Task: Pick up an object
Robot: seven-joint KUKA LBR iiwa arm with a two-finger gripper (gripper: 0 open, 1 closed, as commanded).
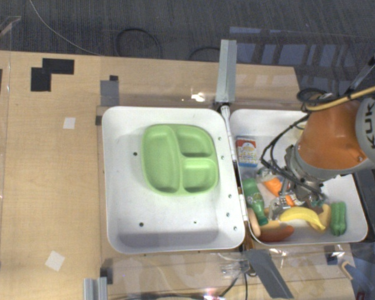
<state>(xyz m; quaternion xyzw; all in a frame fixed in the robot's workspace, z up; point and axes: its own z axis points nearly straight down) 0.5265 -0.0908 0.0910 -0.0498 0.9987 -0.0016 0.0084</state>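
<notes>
Gripper (292,197) low in your right bin (357,225) — finger state impossible to tell — just above a yellow banana (302,217), green bottle (253,194) and green pepper (337,218) alongside, while a green divided plate (179,159) sits in the left bin (125,230).

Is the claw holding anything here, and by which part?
Cannot be told. The claw sits low among the toys in the right bin, near the banana, its tips hidden.

Even, fairly bright overhead light. The left bin (122,167) throws a soft shadow along its near wall, small glare spots flare on the tabletop (50,186), and the picture is slightly soft and grainy throughout.
</notes>
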